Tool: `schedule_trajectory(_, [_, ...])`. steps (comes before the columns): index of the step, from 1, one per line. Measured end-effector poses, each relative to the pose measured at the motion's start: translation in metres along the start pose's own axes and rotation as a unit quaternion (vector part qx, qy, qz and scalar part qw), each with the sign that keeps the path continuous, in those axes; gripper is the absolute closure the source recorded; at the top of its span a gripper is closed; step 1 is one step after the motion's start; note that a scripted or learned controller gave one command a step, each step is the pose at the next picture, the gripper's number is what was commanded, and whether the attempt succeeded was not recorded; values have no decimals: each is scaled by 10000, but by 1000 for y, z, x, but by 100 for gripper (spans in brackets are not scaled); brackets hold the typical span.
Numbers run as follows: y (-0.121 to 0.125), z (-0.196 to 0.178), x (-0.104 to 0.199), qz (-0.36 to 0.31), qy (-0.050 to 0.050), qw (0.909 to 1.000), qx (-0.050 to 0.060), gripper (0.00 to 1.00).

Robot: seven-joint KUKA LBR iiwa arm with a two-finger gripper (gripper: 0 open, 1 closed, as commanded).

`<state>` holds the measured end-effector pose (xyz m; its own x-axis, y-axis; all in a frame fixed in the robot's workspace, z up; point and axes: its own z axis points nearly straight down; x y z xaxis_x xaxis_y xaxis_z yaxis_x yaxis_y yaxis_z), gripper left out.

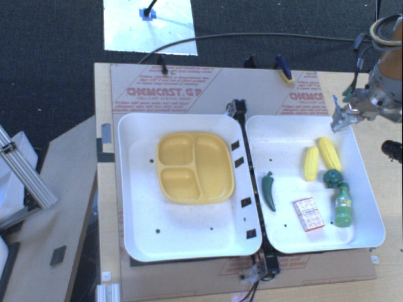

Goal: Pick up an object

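The right bin [286, 131] holds several small items. Two yellow corn cobs [311, 163] [330, 153] lie side by side near its right wall. A dark green pepper [269, 190] rests close to the divider. A small red and white box [308, 214] sits toward the front, beside a green bottle [343, 207] with a dark green lump [333, 178] at its top end. My gripper [342, 117] hangs over the bin's far right corner, just behind the corn cobs, and nothing shows in it.
The left bin [141, 137] carries a yellow divided plate [195, 168]. Black clips run along the divider [242, 162] between the bins. A cable [252, 38] arcs across the back of the bench. A metal rail [25, 172] sits at the left.
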<state>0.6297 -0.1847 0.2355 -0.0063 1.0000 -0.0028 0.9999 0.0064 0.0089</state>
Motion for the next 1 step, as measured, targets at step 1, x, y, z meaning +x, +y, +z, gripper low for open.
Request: schedule_trajectory(1, [1,1,0,-5,7,10000,25,100])
